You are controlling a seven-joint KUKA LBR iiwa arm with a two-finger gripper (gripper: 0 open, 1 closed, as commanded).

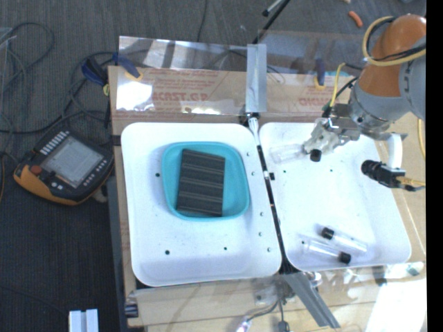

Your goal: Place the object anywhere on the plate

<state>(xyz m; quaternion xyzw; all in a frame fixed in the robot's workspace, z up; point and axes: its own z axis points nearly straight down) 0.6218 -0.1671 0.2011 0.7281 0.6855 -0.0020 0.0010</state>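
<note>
While a clear tube seems pinched in the gripper, though this cannot be told, it could be dropped short of the plate.

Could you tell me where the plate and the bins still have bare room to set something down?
The blue plate is mostly covered by the dark block; only its rim strips are free. The right bin is bare mid-floor, crowded near the front by two clear tubes.
</note>
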